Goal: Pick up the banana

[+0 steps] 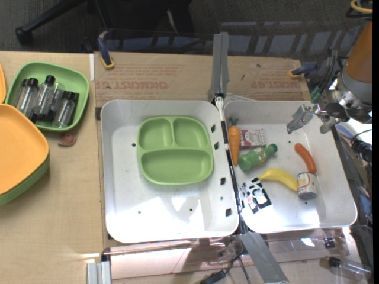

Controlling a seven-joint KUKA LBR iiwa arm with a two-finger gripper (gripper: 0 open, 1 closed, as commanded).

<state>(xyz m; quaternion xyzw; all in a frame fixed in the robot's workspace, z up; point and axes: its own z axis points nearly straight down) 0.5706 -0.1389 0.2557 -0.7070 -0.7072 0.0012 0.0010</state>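
Banana (279, 178) in right bin (346, 215), below and left of gripper (312, 118), well apart, touching small can (307, 186); gripper fingers spread, holding nothing; likely light, stiff toy, smooth curved skin; grasp across thick middle, away from can

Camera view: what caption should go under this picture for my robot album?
A banana waits in the right bin among toy foods while the robot's gripper hovers above the bin's far side.

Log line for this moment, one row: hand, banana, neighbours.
hand: above right bin's far edge, nothing between fingers | banana: lying in right bin, not grasped | neighbours: can touching, green bottle close by
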